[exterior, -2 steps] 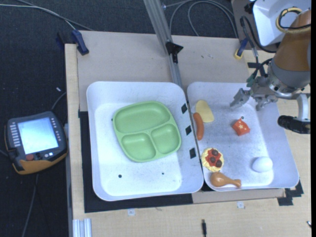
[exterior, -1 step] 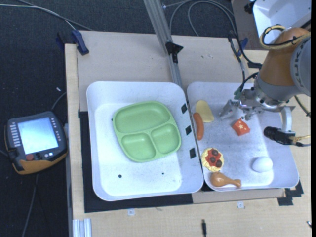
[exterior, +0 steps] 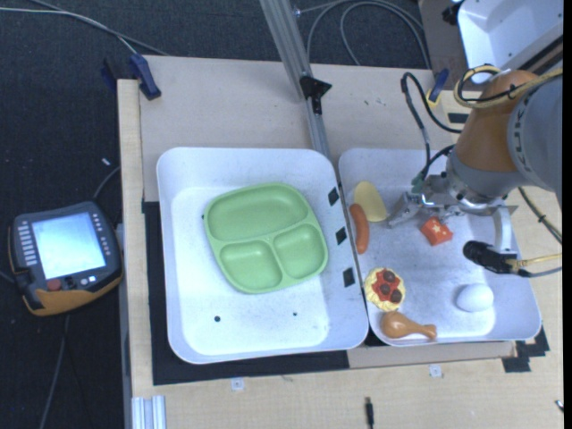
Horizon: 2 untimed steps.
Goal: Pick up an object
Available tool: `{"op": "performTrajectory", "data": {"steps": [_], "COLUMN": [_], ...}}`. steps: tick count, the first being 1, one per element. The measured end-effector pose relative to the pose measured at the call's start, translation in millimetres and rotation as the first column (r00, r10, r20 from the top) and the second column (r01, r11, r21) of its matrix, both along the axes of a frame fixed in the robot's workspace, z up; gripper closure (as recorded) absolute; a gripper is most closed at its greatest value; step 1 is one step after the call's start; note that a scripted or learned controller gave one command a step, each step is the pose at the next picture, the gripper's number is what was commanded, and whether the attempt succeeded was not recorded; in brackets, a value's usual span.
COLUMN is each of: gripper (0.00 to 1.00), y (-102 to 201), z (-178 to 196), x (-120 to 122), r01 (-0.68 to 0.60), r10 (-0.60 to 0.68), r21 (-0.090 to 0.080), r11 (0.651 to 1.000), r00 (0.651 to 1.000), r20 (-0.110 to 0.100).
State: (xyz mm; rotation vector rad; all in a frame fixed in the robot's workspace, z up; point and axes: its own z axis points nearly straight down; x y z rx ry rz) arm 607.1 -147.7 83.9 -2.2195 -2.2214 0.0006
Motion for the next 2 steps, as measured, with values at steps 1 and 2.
{"op": "performTrajectory", "data": {"steps": [1, 2], "gripper": [1.0, 1.0], "y": [-1, -3], "z": [15, 59], "x": [2, 2], "r01": [0.001, 0.0], "r10": [-0.001, 0.0], "r21": [-0.003, -0.001], "r11": [1.0, 1.0], "r00": [1.0, 1.0], "r20": [0.008, 0.006]}}
